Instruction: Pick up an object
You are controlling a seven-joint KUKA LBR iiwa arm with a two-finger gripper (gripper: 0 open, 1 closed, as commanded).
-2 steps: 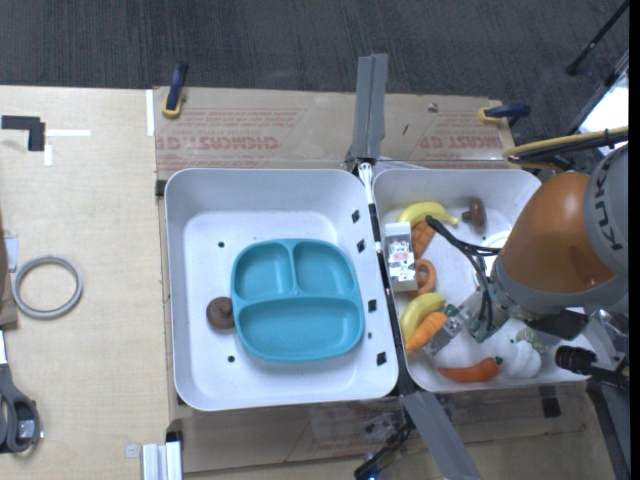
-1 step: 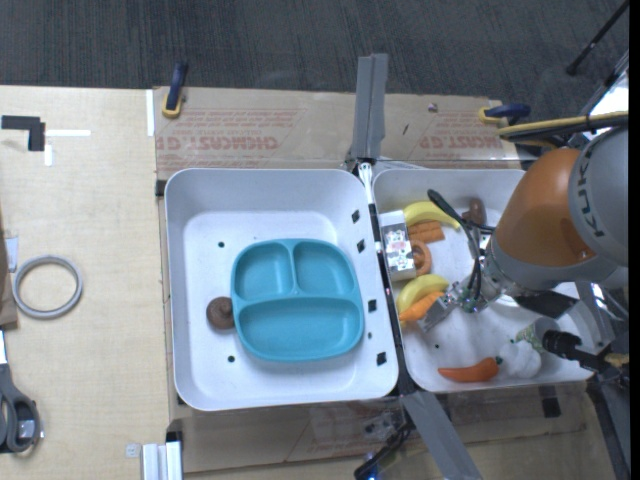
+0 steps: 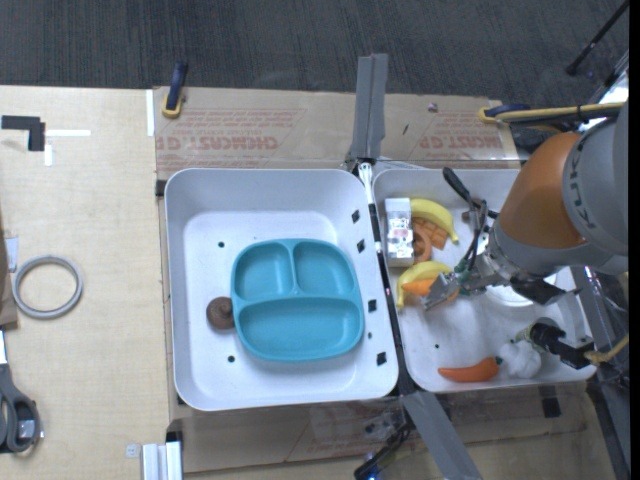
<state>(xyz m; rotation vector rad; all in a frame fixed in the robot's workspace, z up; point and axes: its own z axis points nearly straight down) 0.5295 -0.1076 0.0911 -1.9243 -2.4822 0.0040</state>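
My gripper (image 3: 438, 292) is low in the right bin (image 3: 470, 333), at its left side. Its tip sits right against a yellow banana (image 3: 420, 270) and an orange piece (image 3: 418, 287) just below that banana. A second banana (image 3: 436, 213), another orange item (image 3: 430, 236) and a white box (image 3: 398, 230) lie further back along the bin's left wall. An orange-red pepper (image 3: 470, 371) rests near the front edge, with a white object (image 3: 520, 358) to its right. The arm's orange band (image 3: 540, 203) hangs over the bin's right half and hides what is under it.
The left bin (image 3: 200, 218) holds a teal divided plate (image 3: 297, 298) with a small brown round object (image 3: 220, 313) beside its left edge. On the bench to the far left lie a grey tape ring (image 3: 45, 286) and scissors (image 3: 15, 420).
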